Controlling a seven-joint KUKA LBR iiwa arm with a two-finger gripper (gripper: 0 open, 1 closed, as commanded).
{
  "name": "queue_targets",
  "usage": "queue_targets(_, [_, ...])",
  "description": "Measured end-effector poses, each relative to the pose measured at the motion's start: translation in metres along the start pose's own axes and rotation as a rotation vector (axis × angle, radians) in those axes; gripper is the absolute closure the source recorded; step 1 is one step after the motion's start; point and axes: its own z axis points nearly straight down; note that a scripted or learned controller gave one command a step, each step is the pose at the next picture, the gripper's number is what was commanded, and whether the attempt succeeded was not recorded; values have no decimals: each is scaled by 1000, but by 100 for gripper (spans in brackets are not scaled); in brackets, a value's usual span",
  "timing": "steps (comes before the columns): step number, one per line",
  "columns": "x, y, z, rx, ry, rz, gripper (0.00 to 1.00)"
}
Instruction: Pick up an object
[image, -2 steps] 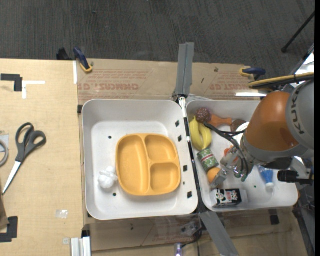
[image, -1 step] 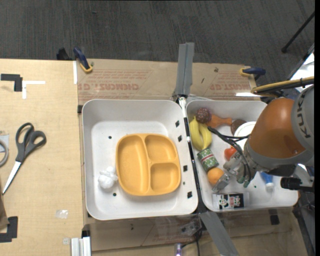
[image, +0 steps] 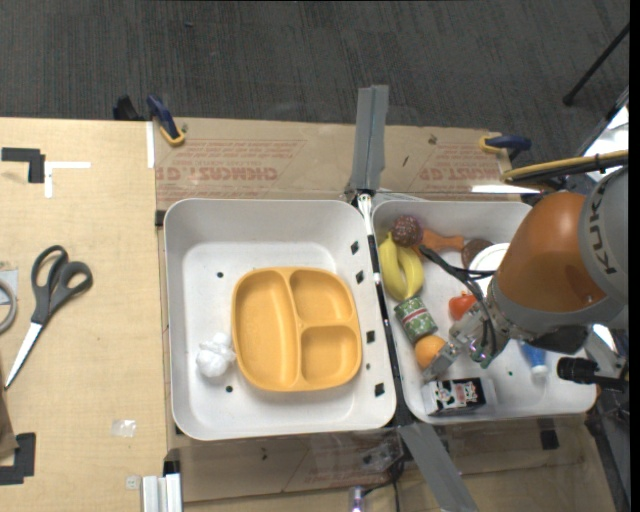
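Camera view, from above the bench: two white bins side by side. The left bin holds a yellow divided plate with a crumpled white wad touching its lower left edge.

The right bin is crowded. A banana lies along its left wall, and just below it sits a green-labelled can, tilted. An orange ball sits below the can. A small black-and-white card lies near the front wall. At the back is a dark round-headed thing on a brown handle, hard to name. A red piece peeks out beside the arm.

The gripper hangs low in the right bin, just beside the orange ball, with the can and the card close around it. I cannot tell whether the claw is released or clenched; nothing is plainly seen between its parts. The arm's orange band hides much of the bin's right half, including most of a white round object and a blue-and-white item.

The bins rest on cardboard held by blue clamps. Scissors lie on the pale wooden bench to the left. The floor behind is dark grey.
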Motion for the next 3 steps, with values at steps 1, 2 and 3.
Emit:
queue_targets(1, [9,-14,-1,-2,-2,178,0])
queue_targets(2, [10,-14,0,-1,0,363,0])
queue_targets(3, [9,-14,-9,0,-1,361,100])
